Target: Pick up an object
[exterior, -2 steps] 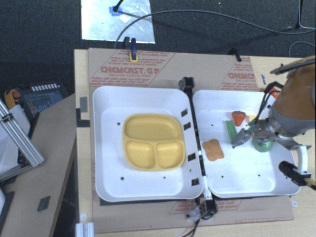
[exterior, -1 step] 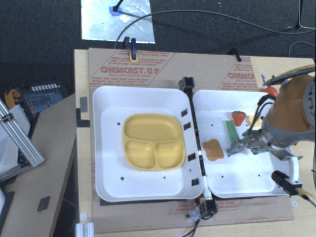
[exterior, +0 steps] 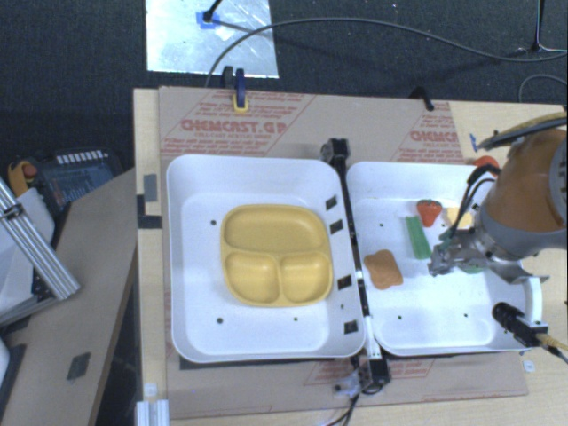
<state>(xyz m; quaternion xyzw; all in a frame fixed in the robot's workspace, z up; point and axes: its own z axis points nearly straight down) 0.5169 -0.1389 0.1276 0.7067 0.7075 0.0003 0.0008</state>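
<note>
In the right bin point(exterior: 426, 331) lie an orange-brown lump point(exterior: 383, 270), a green stick point(exterior: 415, 236) and a small red piece point(exterior: 429, 211). A pale yellow piece point(exterior: 453, 216) shows just behind the arm. My gripper point(exterior: 444, 263) hangs low over the bin's right half, just right of the green stick and the brown lump. Its tips are small and dark against the bin floor. Nothing shows between them.
The left bin point(exterior: 191, 309) bears a yellow three-part tray point(exterior: 275, 254). A black divider point(exterior: 348, 238) runs between the two bins. The grey and orange arm point(exterior: 524, 202) covers the right bin's far right side.
</note>
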